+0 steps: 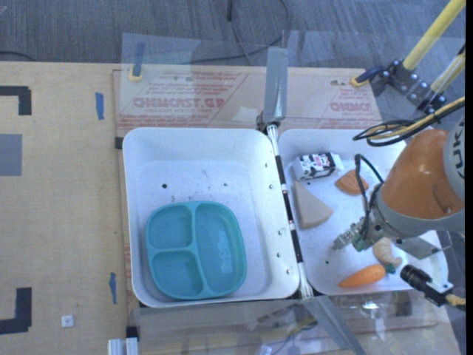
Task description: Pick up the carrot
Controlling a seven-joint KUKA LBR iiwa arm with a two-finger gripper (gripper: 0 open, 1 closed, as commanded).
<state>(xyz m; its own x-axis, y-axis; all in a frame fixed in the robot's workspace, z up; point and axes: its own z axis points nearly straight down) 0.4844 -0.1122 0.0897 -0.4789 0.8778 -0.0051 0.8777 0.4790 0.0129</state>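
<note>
The arm is hanging over the right bin, its gripper just at 11 o'clock of the carrot, which is lying unlifted by the near rim; whether the gripper is clenched I cannot tell. Crowding it: a beige wedge, milk carton, pale lump.
</note>
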